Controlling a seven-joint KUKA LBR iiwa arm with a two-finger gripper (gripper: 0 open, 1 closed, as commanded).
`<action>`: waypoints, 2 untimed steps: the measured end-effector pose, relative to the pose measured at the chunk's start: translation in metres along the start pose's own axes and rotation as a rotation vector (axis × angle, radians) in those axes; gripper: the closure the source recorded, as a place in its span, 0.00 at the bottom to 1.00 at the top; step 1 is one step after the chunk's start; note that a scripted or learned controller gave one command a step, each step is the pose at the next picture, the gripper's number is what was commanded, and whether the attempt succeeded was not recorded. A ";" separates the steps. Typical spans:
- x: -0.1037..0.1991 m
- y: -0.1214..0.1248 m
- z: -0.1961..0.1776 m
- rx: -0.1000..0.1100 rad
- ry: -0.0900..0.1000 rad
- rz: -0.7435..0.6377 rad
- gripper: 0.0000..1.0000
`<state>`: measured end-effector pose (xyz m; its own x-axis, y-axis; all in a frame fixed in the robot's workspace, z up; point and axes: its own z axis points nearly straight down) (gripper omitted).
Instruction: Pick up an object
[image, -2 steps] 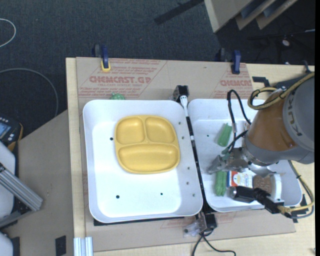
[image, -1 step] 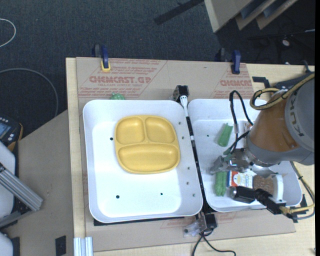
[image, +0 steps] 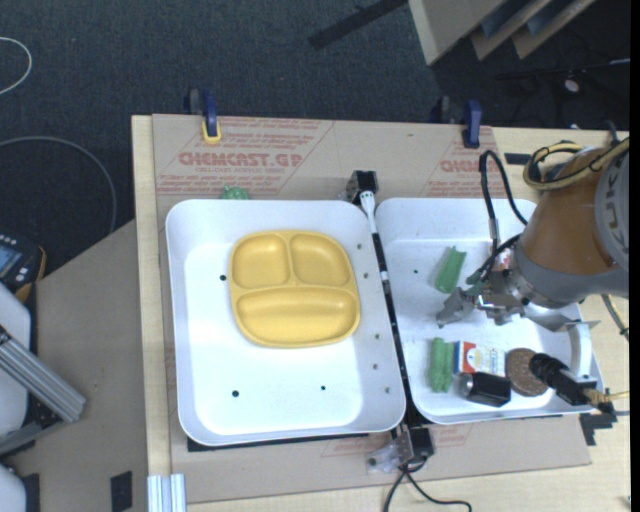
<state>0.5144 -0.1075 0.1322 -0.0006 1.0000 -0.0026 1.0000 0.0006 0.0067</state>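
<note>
The right bin (image: 420, 225) holds several small things. A green piece (image: 450, 268) lies near its middle top and another green piece (image: 438, 364) stands near the front left. Beside that lie a small white box with red and blue print (image: 478, 357), a black cylinder (image: 485, 388) and a brown disc (image: 521, 368). My gripper (image: 462, 303) hangs low over the middle of this bin, between the two green pieces and just above the box. I see nothing lifted off the bin floor.
The left bin (image: 200, 330) carries a yellow divided plate (image: 294, 287) in its upper half. A dark divider (image: 385, 290) runs between the bins. The arm's orange band (image: 560, 235) covers the right bin's right side. Clamps sit at the bench's back edge.
</note>
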 end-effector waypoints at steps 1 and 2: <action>0.015 0.034 0.050 0.005 0.002 -0.002 0.00; 0.016 0.018 0.048 0.010 0.004 0.001 0.00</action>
<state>0.5322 -0.0915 0.0846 0.0003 1.0000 0.0014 1.0000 -0.0003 -0.0034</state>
